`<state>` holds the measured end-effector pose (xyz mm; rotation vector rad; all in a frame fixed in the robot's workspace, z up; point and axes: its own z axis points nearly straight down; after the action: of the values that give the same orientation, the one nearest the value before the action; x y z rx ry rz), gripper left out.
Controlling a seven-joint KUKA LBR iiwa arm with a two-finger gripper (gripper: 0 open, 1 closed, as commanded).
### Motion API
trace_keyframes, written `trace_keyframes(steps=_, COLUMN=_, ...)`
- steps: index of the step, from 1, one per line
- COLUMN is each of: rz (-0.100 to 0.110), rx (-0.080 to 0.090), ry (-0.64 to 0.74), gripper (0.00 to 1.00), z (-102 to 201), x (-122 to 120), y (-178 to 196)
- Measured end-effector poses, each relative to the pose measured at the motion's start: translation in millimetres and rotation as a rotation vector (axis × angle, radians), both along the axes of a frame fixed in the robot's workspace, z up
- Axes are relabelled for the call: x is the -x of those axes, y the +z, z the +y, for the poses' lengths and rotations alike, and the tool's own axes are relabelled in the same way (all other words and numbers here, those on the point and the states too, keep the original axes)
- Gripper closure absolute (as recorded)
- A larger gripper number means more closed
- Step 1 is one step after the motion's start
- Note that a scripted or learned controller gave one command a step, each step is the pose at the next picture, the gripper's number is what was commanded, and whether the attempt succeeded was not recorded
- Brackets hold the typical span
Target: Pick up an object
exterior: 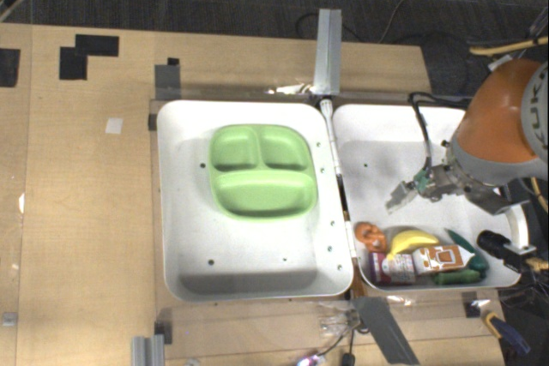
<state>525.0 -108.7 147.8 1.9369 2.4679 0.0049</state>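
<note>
Claw [401,195] poised over the bare floor of the right bin [377,141], reaching in from the right under the orange band of the arm [502,120]. Cannot tell whether open or shut: too small and too foreshortened to judge. Nothing visible in its grip.

Just below and toward the near wall of the same bin, a cluster of candidates packed close together: a yellow banana [412,241], a small orange figure [369,233] to its left, a dark bottle [393,268] lying on its side, a small carton [444,257] with a printed label, and something green [459,274] along the front edge. All touching or nearly so, crowded into the near corner.

Further out, the left bin [184,184], holding a green divided tray [261,169] lying flat, well apart from the claw. Beyond both bins, the wooden counter [77,210].

Judged to be the approach step: nothing lifted yet, claw above empty floor and not over any item. Next move calls for shifting toward the cluster, most likely the banana as the topmost and least hemmed-in piece, then lining up across its narrow width before descending. Risk of nudging neighbours given the tight packing.
</note>
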Motion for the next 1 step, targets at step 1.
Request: trace_keyframes(steps=1, rz=0.002, rx=-0.001, ry=-0.055, gripper=0.0, z=6.8, x=0.5, y=-15.3)
